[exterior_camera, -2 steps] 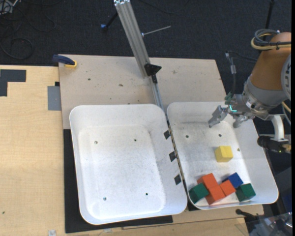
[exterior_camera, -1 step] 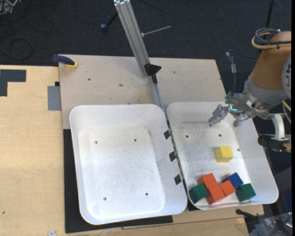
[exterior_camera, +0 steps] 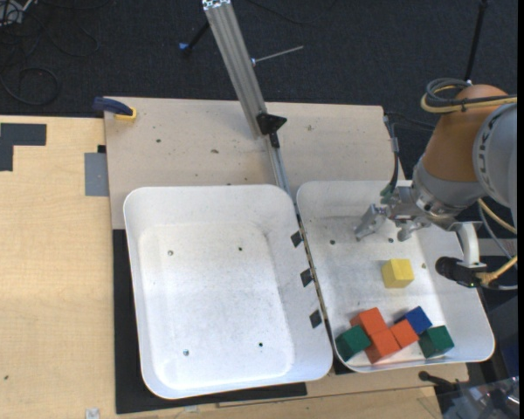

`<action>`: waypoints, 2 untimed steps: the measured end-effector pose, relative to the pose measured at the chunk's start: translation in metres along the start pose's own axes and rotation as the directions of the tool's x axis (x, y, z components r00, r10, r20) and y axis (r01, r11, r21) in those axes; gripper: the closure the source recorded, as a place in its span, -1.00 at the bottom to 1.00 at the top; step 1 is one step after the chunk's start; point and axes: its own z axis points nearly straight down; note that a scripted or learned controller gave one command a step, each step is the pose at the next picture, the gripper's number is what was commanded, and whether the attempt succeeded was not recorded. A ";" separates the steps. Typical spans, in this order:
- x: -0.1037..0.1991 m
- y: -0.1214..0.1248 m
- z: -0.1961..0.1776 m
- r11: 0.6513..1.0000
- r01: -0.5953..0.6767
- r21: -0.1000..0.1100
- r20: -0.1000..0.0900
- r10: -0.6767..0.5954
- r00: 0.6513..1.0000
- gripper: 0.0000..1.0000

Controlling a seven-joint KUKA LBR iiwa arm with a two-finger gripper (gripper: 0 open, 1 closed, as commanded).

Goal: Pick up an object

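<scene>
The arm point(exterior_camera: 472, 147) comes in from the right, grey with an orange band above the wrist, and its gripper point(exterior_camera: 386, 223) hangs over the far half of the right bin point(exterior_camera: 332, 201). The two metal fingers point(exterior_camera: 367, 225) look spread apart, with nothing between them and the white bin floor showing in the gap. One finger slants down toward the bin's left wall.

Just toward the near side of the gripper, a yellow block point(exterior_camera: 398, 272) lies alone on the bin floor, right of the bin's middle and clear of the fingers. It is close to a cube, so it has no real long axis; it sits flat, turned a little out of line with the bin's walls.

The other blocks are bunched at the near edge of the same bin. Two orange blocks point(exterior_camera: 380, 332) touch each other in the middle of the bunch, running roughly along the near edge. A green block point(exterior_camera: 354, 342) presses against their left end, a blue block point(exterior_camera: 418, 319) sits toward their right, and a second green block point(exterior_camera: 436, 341) rests by the near right corner.

The left bin point(exterior_camera: 211, 286) lies alongside, the two joined by small black clips point(exterior_camera: 307, 277). A slanted metal rail point(exterior_camera: 237, 59) rises from the bench's point(exterior_camera: 192, 142) far side.
</scene>
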 end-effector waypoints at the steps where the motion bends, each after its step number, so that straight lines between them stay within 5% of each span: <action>1: 0.001 0.000 0.040 1.000 -0.003 -0.005 0.001 0.003 1.000 -1.00; 2: 0.000 0.000 0.028 1.000 -0.003 -0.006 0.001 0.003 1.000 1.00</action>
